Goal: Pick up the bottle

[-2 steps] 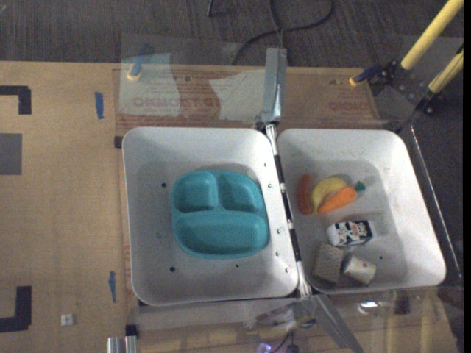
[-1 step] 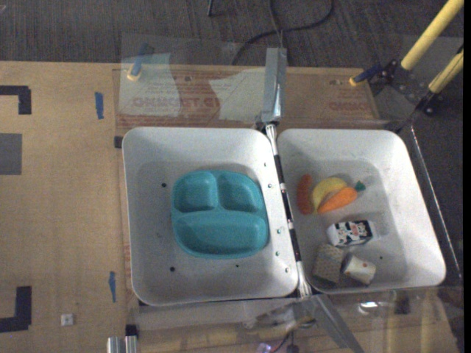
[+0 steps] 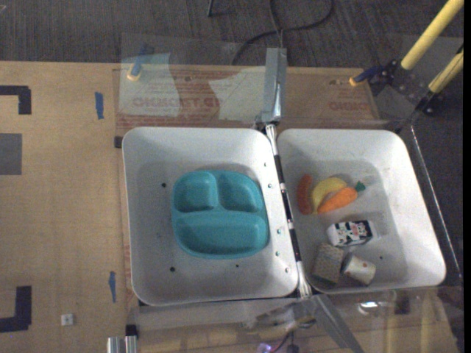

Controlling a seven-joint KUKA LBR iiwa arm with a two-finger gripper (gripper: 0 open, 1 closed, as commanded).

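Small white bottle (image 3: 359, 270), as best can be made out, lying on its side in the right bin (image 3: 412, 197), near that bin's front edge and a little right of its middle. Too small and blurred to tell cap from base. Touching or just beside a grey-brown block (image 3: 328, 262) on its left; cannot tell which.

Just behind these two, a white carton with black patches (image 3: 349, 232), lying flat, apart from the bottle. Farther back, a cluster of toy food: an orange carrot with a green top (image 3: 341, 199) slanting across a yellow piece (image 3: 327, 189), and an upright-lying red-orange piece (image 3: 304, 194) just to their left, near the bin's left wall.

Gripper state: cannot tell.

Between the bins, a narrow metal strip (image 3: 283, 219) with a row of small fasteners. In the left bin (image 3: 147, 197), a teal divided plate (image 3: 218, 213) with three compartments, sitting roughly centred and well apart from the bin walls.

Under both bins, a tan cardboard-covered bench (image 3: 59, 219) with black marks (image 3: 16, 99) at its left edge and short strips of blue tape (image 3: 98, 105). Behind the bins, clear plastic sheets (image 3: 176, 87) over printed cardboard. At the top, a black cable (image 3: 298, 9) looping on the dark floor. At the upper right, two yellow poles (image 3: 434, 28) held in clamps.
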